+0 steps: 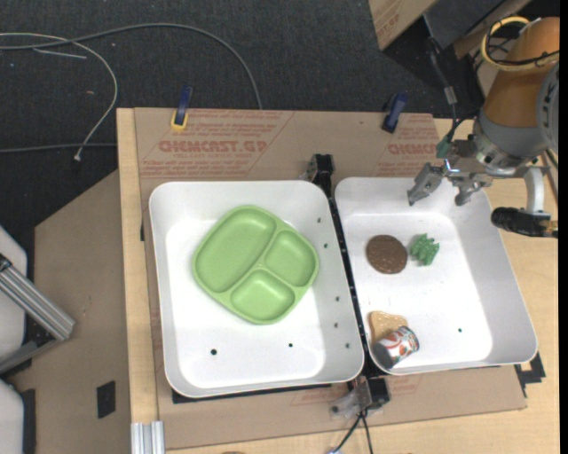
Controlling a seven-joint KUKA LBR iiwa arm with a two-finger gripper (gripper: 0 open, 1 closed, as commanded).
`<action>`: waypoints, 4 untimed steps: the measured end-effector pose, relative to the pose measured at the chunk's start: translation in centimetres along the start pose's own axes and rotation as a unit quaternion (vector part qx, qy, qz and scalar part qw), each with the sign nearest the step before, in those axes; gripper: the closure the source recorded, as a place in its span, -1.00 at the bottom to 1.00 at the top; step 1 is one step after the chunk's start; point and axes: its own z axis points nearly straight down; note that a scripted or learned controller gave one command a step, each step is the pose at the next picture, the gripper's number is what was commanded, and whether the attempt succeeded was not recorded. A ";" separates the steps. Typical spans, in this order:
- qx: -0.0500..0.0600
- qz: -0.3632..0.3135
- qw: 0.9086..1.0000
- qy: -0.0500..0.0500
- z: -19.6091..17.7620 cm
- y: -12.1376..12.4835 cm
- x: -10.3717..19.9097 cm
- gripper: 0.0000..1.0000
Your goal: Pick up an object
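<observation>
The arm is cut off by the right and top edges, so its upper links cannot be followed. A cardboard box runs off the top edge. The small tan item is partly covered by the can, its kind unclear

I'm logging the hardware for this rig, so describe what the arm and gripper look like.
The arm is a rounded grey body with an orange band above the wrist. Dark cables run along its upper part. The gripper is small, grey metal, with two thin fingers splayed below a compact wrist block.
</observation>
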 end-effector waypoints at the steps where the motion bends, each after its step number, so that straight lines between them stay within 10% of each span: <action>1: -0.004 -0.001 1.000 -0.001 -0.4 0.2 0.0 -1.00; 3: -0.001 -0.001 1.000 0.000 10.4 0.8 0.4 -1.00; 4: -0.005 -0.002 1.000 -0.001 8.8 1.0 0.4 1.00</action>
